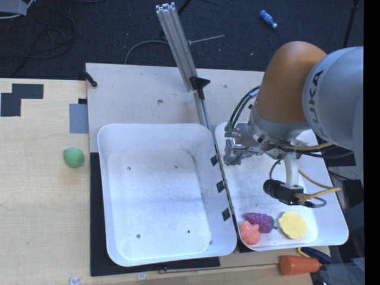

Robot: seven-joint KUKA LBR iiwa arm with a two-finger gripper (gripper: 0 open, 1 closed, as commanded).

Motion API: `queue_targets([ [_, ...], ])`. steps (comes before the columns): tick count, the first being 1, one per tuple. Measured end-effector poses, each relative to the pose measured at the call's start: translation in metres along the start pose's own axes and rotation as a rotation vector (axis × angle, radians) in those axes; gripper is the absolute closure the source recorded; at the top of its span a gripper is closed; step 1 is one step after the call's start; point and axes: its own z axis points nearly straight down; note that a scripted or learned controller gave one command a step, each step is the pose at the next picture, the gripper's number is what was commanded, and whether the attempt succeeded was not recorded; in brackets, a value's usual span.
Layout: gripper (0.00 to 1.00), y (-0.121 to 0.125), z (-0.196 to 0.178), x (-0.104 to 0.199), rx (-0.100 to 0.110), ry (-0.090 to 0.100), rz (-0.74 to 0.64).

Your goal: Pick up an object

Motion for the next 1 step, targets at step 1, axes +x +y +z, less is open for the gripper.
queue_targets([
  [1, 1.0, -0.0027, -0.0076, 0.0529, 0.0, 0.0, 0.001],
])
